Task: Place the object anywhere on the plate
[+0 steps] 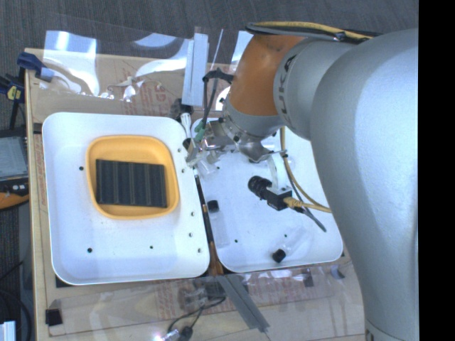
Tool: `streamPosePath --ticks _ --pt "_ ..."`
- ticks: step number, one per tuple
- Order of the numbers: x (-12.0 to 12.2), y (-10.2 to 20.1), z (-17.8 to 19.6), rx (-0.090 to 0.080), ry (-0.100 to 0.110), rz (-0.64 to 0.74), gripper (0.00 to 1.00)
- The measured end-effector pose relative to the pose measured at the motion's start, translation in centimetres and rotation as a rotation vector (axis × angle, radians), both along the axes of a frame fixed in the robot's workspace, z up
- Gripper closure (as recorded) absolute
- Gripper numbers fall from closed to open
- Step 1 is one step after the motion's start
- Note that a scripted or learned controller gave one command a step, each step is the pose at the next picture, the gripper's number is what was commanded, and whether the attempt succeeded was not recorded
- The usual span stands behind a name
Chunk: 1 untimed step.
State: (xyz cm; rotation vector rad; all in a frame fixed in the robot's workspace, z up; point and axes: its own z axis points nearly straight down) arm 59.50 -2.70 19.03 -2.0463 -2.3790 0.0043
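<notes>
A yellow plate [92, 180] with rounded corners lies in the left bin [64, 247], and a dark ribbed rectangle [134, 183] covers its middle. My gripper [200, 148] hangs low at the far left corner of the right bin [242, 258], just beside the divider between the bins. A small black-capped clear object [279, 254] lies near the right bin's front edge. Another small clear piece with a brown end [212, 207] rests along the right bin's left wall. I see nothing clearly held at the gripper.
The arm's grey body and orange band [259, 77] cover the right bin's back and right side. Crumpled clear plastic and tape [128, 84] lie on the cardboard behind the bins. A metal strip [245, 304] sits in front of them.
</notes>
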Motion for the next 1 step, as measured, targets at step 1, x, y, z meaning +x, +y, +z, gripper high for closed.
streamPosePath --ticks 1 --pt "0.01 0.01 0.02 0.000 0.000 0.001 0.00"
